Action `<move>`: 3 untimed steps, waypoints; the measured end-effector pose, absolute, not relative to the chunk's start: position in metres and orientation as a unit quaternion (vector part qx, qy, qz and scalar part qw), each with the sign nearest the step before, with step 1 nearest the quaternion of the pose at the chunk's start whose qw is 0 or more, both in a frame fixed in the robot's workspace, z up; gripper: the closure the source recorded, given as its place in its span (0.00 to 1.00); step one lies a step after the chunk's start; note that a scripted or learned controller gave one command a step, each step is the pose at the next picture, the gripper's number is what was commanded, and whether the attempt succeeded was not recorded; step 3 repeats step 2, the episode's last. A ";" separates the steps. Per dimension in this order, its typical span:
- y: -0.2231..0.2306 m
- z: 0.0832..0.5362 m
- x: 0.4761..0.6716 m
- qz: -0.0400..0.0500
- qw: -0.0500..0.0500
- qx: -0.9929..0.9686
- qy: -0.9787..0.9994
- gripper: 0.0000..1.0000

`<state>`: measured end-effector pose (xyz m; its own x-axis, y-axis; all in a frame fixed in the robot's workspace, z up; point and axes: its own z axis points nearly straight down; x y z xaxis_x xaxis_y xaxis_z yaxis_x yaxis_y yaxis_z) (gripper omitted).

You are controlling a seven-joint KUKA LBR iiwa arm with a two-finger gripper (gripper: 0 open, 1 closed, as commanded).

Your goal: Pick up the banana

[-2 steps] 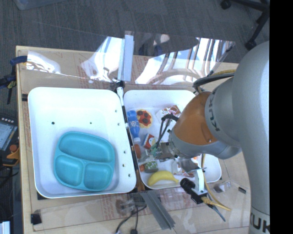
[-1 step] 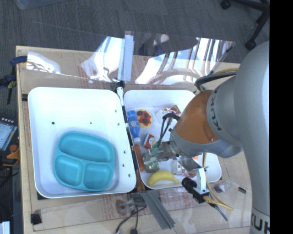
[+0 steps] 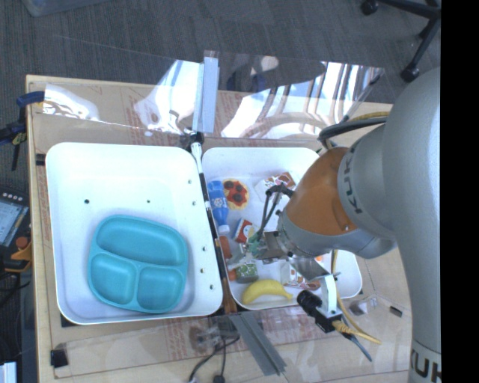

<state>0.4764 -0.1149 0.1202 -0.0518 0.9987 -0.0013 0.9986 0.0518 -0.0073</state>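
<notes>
I'm working in a robotics lab: grey carpet (image 3: pixel 112 37), an office chair base (image 3: pixel 404 15), loose cables (image 3: pixel 209 366), and two white bins (image 3: pixel 67 172) on a taped counter (image 3: pixel 97 101).

Reaches in from the right of the view, filling that side from top to bottom. Broad grey link (image 3: pixel 408 149) in the foreground, curved and bulky, sloping down and to the left. Below it the orange band (image 3: pixel 322 198), wrapped round the arm just above the wrist. Under the band a narrower grey wrist section (image 3: pixel 329 243), tilted leftward and downward. Thin dark cables looping from the wrist on its left flank. Tool (image 3: pixel 262 250) at the lower left end of the wrist, pointing down; mostly hidden beneath the wrist, so finger spacing unreadable from this angle.
</notes>
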 end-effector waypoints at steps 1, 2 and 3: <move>-0.120 0.091 0.476 0.001 0.000 -0.694 -0.720 0.00; -0.118 0.103 0.478 0.000 0.001 -0.692 -0.722 1.00; -0.118 0.103 0.478 0.000 0.001 -0.692 -0.722 1.00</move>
